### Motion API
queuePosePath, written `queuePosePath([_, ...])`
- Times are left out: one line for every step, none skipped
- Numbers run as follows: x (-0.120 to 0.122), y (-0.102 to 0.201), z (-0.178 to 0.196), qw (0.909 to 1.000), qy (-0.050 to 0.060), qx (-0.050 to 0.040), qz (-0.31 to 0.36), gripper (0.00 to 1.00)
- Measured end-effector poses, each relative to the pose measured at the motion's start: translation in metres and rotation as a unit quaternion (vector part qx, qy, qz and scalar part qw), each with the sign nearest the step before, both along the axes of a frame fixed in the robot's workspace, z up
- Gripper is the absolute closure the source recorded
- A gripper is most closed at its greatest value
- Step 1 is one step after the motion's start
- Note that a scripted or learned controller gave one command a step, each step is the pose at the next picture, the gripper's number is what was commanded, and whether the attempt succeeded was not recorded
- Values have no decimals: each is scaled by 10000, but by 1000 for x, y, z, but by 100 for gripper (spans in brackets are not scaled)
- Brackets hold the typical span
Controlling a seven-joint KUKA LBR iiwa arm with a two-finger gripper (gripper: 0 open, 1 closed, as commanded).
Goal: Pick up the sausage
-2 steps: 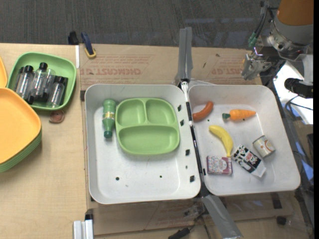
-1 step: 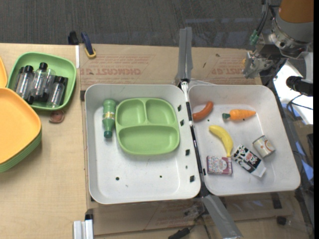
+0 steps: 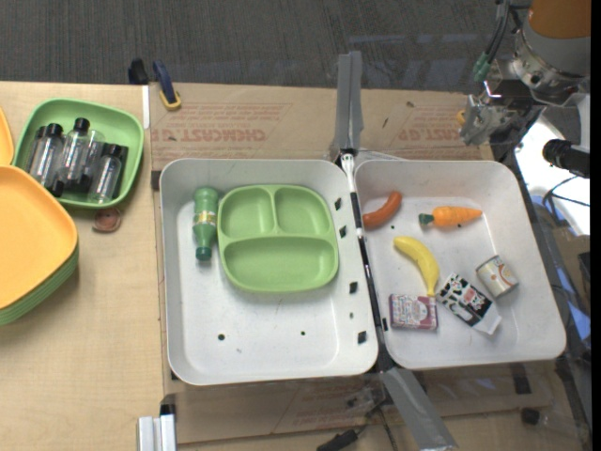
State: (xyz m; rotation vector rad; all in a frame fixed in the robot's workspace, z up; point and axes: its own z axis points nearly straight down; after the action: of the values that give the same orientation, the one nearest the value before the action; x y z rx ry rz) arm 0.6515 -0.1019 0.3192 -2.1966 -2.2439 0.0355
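At the upper right of the frame, the grey robot arm with its orange band (image 3: pixel 562 3) is cut off by the top and right edges. Its two-finger gripper (image 3: pixel 476 125) hangs above the bare cardboard just beyond the far rim of the right shallow white bin (image 3: pixel 535 252); it is small and cluttered with cables, so whether it is released or clenched cannot be told. The reddish-orange curved sausage (image 3: pixel 381 209) lies in that bin's upper left corner, near the divider, well apart from the gripper. Nearby lie an orange toy carrot (image 3: pixel 451 217) and a yellow toy banana (image 3: pixel 419 262). In the left white bin (image 3: pixel 263 346) sits a green three-compartment plate (image 3: pixel 278 237).
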Motion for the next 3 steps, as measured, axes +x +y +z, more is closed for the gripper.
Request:
queuePosePath([0,0,8,10000,8,-5,8,100])
queuePosePath([1,0,15,10000,15,-11,17,100])
queuePosePath([2,0,22,10000,26,-16,26,100])
